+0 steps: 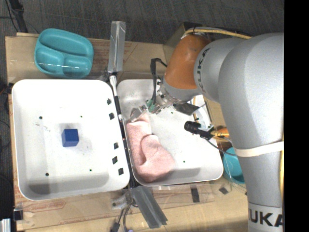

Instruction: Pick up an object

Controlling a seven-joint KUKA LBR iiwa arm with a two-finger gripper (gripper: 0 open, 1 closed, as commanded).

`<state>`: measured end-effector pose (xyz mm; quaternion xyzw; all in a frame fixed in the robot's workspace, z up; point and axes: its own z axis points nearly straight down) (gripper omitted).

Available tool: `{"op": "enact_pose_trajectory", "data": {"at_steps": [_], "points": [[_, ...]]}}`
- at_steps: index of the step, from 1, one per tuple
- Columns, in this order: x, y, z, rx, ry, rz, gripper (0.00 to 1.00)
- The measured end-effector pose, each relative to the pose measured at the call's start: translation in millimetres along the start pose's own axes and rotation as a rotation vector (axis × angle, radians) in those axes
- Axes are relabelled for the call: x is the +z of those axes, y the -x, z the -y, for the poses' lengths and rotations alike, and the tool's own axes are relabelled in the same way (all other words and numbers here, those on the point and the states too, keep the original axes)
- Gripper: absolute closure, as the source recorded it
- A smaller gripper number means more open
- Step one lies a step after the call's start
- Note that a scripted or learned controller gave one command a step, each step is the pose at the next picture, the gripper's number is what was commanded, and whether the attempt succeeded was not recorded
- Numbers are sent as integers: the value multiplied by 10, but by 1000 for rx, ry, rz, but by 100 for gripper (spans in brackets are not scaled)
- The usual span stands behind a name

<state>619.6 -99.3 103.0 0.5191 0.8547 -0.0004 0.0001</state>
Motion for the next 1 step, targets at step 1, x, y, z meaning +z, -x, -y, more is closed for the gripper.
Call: {"op": "enact_pose_trajectory", "data": {"at_steps": [1], "points": [[104,21,-13,23,-1,-2,0]]}}
